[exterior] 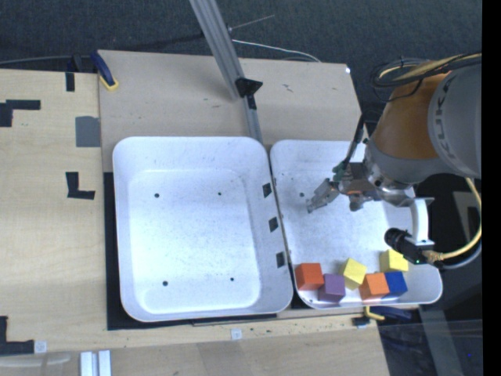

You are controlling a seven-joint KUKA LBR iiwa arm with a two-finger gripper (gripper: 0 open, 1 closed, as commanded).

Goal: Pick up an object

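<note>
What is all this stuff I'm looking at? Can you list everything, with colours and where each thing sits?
Bins: 2, white, side by side on the bench; left bin, right bin.
Orange blocks: 2, right bin near edge; one at left, one further right.
Yellow blocks: 2, right bin; one in the middle of the group, one at far right.
Purple block: 1, between the left orange and the yellow.
Blue block: 1, beside the right orange one.
Metal pole: 1, grey, slanting above the bins.
Bench: 1, light wood.
Arm: 1, grey with orange band, from the right.
Gripper: 1, dark, over the right bin, away from the blocks.
</note>
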